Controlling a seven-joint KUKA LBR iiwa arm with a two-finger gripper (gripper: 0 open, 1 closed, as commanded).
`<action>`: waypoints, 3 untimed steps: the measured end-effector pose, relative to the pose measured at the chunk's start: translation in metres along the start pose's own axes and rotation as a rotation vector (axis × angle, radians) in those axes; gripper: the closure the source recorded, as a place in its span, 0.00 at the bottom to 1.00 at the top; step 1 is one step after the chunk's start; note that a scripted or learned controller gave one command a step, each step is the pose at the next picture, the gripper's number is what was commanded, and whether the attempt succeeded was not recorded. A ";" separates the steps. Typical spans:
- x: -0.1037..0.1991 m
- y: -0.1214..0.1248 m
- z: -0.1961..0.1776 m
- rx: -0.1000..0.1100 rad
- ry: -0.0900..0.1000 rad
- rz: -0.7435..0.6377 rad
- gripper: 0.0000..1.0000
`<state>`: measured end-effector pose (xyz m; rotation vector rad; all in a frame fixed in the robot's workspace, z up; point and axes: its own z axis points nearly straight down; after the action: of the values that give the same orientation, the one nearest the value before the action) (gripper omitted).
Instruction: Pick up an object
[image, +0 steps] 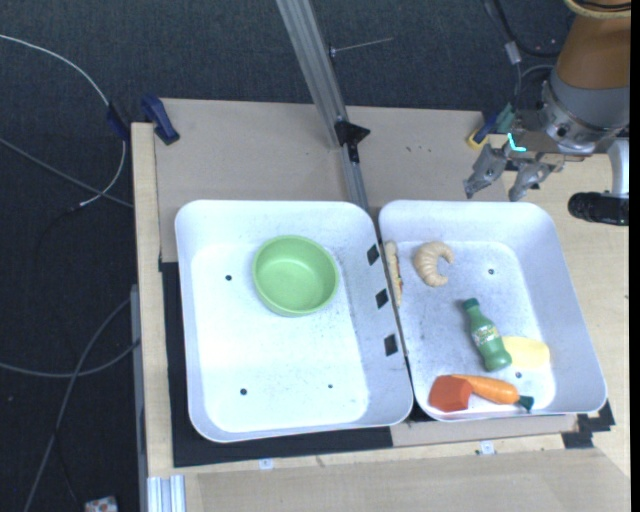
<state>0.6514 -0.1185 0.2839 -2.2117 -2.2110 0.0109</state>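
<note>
The claw (505, 183) hangs spread and empty above the far rim of the right bin (560, 250), at the back right of the table (250, 150). Nothing sits between its fingers, so by my reading the task is at the approach step: no object has been chosen or touched yet.

The candidates lie in the right bin. A croissant (433, 262) rests nearest the claw, towards the bin's far left. A green bottle (485, 335) lies on its side mid-bin, just beside a yellow piece (528, 352). A carrot (490, 390) lies along the near wall, touching a red piece (450, 394). A thin tan strip (393, 272) runs along the bin's left wall. The left bin (200, 300) holds a green bowl (294, 275).

The next move likely calls for swinging in over the bin and descending on one object. The croissant looks the easiest, standing apart from the rest; the bottle and carrot are crowded by neighbours.
</note>
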 end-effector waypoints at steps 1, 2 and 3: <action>0.000 0.001 -0.004 -0.007 -0.001 -0.001 0.00; 0.002 -0.006 0.058 0.001 -0.001 0.001 0.00; 0.011 -0.013 0.112 0.001 -0.001 0.001 0.00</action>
<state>0.6369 -0.1067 0.1725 -2.2127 -2.2092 0.0129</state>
